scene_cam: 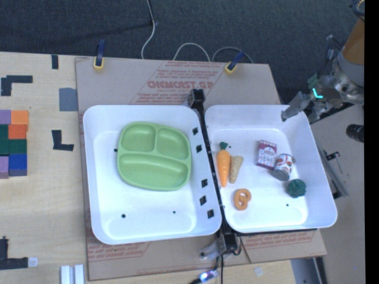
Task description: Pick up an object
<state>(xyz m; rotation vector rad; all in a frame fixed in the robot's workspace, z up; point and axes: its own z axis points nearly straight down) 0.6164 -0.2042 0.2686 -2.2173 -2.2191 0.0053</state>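
Glossy orange carrot [223, 167], tapered, mid-frame in right bin [314, 158]; gripper [296, 110] upper right, finger state unclear.

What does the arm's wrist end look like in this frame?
At the right edge the arm shows an orange band over a grey wrist section. Below it sits a cluster of grey and dark hardware with a small teal light. The gripper is a dark grey piece jutting toward the right bin's corner. No markings are readable.
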